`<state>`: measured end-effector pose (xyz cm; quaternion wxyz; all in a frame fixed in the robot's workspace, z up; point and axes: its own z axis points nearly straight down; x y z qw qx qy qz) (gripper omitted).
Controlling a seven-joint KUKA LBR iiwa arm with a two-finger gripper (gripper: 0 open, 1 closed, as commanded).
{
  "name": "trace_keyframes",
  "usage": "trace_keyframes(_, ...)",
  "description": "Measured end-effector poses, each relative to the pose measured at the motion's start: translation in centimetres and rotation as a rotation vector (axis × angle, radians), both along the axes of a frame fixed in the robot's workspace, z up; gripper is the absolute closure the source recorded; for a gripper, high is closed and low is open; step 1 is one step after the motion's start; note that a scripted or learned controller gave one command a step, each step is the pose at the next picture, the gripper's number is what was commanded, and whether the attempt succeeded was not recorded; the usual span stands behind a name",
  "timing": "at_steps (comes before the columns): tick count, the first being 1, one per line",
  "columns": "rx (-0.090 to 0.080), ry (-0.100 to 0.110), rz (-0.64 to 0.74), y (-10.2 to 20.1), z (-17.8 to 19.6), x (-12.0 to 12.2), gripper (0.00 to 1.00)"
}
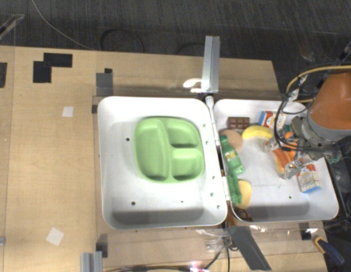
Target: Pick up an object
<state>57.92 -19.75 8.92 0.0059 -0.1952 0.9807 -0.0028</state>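
The right bin (277, 205) holds several objects. A yellow banana (257, 132) lies near the back, beside a brown chocolate bar (239, 122). A green bottle (232, 162) lies along the bin's left wall, with a yellow fruit (244, 192) at its near end. Orange pieces (281, 158) lie toward the right, next to a small white carton (309, 181). My gripper (292, 168) hangs low over the bin's right part, just beside the orange pieces and the carton. The arm's grey wrist and orange band (335, 100) hide what is under them.
The left bin (115, 203) holds a green divided plate (166, 148). A metal post (211, 64) stands behind the wall between the bins. A small red and blue carton (266, 119) lies at the back of the right bin. Cables (294, 86) loop by the arm.
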Motion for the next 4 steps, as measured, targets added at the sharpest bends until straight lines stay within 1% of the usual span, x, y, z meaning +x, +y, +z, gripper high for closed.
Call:
trace_keyframes(1,0.002,-0.003,-0.084,0.6,0.1,-3.8,0.00)
trace_keyframes(2,0.000,-0.001,0.207,0.3,-0.1,2.1,0.00)
trace_keyframes(3,0.000,0.000,0.197,-0.8,0.0,-1.3,0.00)
trace_keyframes(4,-0.003,-0.004,0.270,-0.7,0.1,-3.5,0.00)
